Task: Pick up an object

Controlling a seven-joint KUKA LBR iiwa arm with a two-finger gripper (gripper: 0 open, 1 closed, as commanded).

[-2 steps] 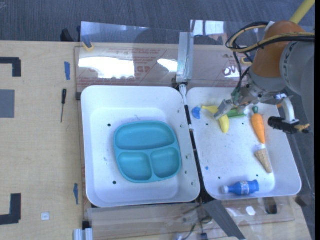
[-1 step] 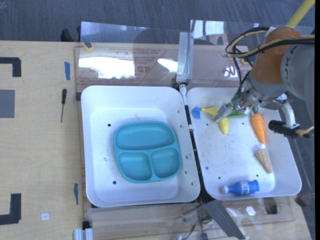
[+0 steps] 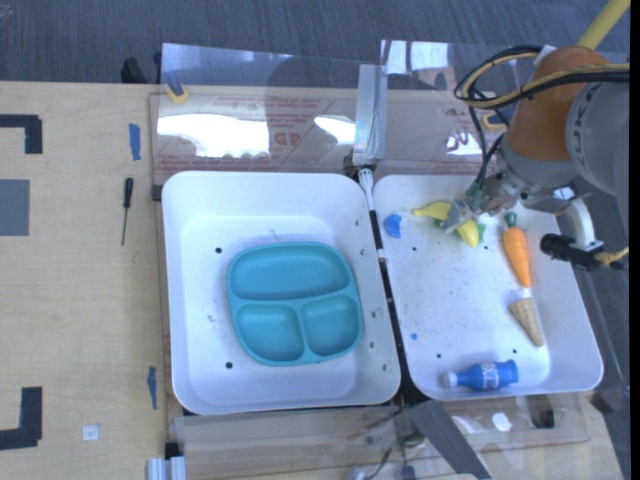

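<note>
**Gripper down on the banana in the right bin**

Left bin [image 3: 190,268] bears a teal divided tray [image 3: 293,301]; right bin [image 3: 450,308] holds a carrot [image 3: 516,253], cone [image 3: 528,320], blue bottle [image 3: 483,375]; gripper [image 3: 474,211] meets the yellow banana [image 3: 440,212], its grasp too blurred to tell.

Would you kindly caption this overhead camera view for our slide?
KUKA arm's gripper reaches the yellow banana in the right bin; a teal divided plate sits in the left bin.

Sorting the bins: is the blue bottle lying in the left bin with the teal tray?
No, the blue bottle lies in the right bin.
</note>
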